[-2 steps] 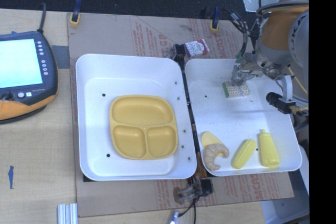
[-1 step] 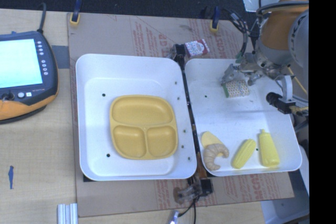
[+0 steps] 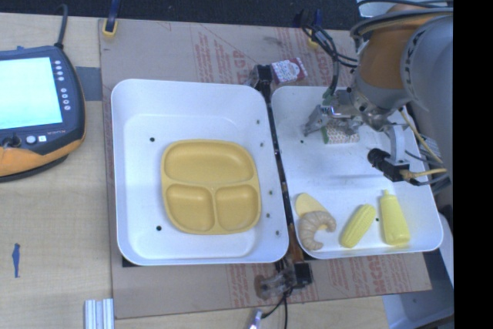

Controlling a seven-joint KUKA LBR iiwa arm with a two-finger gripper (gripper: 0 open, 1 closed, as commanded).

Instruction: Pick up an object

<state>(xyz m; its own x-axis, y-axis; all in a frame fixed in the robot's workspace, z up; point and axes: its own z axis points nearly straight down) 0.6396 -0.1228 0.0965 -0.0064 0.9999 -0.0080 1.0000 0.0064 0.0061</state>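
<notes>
Far left, on the bench: teach pendant (image 3: 35, 108), screen lit, parked well apart from the work area, presumably to stay within an operator's reach.

Left bin (image 3: 131, 239): one yellow divided tray (image 3: 209, 185), lying flat near the middle, compartments facing up; probably awkward to grip, being wide and shallow.

Between the bins' far corners, outside both: small red-and-white packet (image 3: 286, 72) on the cardboard underlay.

Right bin (image 3: 431, 243), near edge, in a loose row: pale yellow wedge (image 3: 306, 203) touching a toy croissant (image 3: 316, 228); then a toy corn cob (image 3: 358, 225), long axis tilted from near-left to far-right; then a yellow squeeze bottle (image 3: 394, 218), lying down, long axis running near-to-far, nozzle toward the far side.

Right bin, far half: gripper (image 3: 336, 122) low over the floor, directly above a small pale speckled block (image 3: 342, 136), judged the likely object of the pick. Block flat on the bin floor, well apart from the row of toys, long axis roughly left-to-right. Claw state: cannot tell from this slant, and no grasp on the block confirmed.

Right edge: grey arm with orange band (image 3: 385, 62), reaching in over the bin's far corner.
</notes>
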